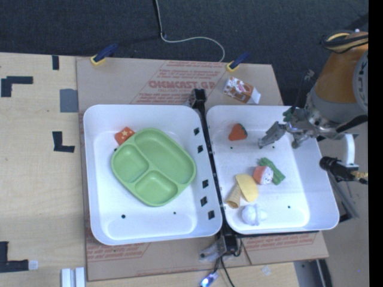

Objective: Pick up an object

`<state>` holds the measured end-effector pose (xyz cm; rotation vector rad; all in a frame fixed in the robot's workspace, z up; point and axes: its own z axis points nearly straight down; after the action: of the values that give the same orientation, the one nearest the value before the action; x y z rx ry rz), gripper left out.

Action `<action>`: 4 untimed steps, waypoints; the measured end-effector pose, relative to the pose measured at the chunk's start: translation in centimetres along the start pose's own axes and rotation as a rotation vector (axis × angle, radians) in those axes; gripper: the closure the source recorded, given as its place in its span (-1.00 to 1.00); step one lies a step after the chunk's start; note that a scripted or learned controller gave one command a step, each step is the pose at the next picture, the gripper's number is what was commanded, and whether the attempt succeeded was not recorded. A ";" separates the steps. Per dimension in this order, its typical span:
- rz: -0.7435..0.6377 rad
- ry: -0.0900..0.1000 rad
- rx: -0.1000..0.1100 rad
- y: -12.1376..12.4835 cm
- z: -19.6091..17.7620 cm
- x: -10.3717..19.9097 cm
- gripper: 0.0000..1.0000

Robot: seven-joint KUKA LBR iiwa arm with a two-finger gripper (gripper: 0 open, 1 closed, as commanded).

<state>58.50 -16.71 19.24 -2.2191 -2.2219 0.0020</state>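
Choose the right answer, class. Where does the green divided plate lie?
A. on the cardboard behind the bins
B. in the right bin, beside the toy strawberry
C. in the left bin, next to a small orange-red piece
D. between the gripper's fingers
C: the green divided plate lies in the left bin, with the small orange-red piece at its upper-left edge.

A dark grey carpeted floor (72, 14) runs along the top, crossed by a thin white cable (179, 39). Below it lies a pale wooden bench (36, 178) marked with black tape pieces (60, 142). A brown cardboard sheet (173, 82) with red print rests on the bench, held by blue and yellow clamps (105, 54).
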 end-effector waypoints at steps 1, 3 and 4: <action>0.000 -0.001 0.002 -0.9 11.4 0.2 -1.00; 0.001 0.000 0.000 -0.6 10.7 4.3 -1.00; -0.005 0.000 -0.008 8.6 10.7 7.2 -1.00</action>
<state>67.02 -9.53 8.49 -2.2172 -2.2317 -0.0066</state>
